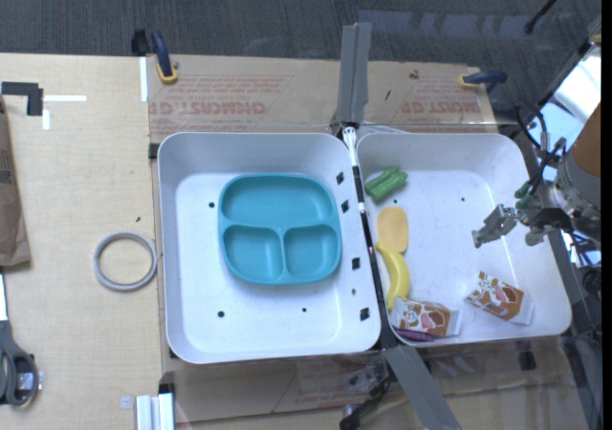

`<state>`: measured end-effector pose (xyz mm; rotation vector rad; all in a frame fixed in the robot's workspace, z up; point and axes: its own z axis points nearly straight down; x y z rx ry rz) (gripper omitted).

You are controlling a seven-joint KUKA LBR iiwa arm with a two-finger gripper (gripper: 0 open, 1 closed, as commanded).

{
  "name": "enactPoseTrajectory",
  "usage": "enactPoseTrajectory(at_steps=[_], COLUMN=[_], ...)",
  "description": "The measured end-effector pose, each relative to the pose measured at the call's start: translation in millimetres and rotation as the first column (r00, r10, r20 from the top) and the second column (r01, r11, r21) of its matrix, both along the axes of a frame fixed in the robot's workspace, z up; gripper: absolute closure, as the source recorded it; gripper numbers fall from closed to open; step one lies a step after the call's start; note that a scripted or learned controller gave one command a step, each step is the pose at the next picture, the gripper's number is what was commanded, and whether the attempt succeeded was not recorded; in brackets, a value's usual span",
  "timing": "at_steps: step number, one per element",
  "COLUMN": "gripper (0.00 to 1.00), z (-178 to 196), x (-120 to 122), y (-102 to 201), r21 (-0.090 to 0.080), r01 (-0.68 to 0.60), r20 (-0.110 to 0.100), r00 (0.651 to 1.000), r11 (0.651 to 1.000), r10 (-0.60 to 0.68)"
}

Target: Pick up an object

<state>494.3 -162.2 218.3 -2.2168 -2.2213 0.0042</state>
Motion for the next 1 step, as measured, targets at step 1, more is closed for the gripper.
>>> enactPoseTrajectory(at_steps=[1], gripper=[1.0], z=[7.1], x=[0.6], y=[-0.6], r21=[0.0], r01=[0.001], r20=[-0.003], r00=[1.0], r11=[1.0], r10=[-0.001])
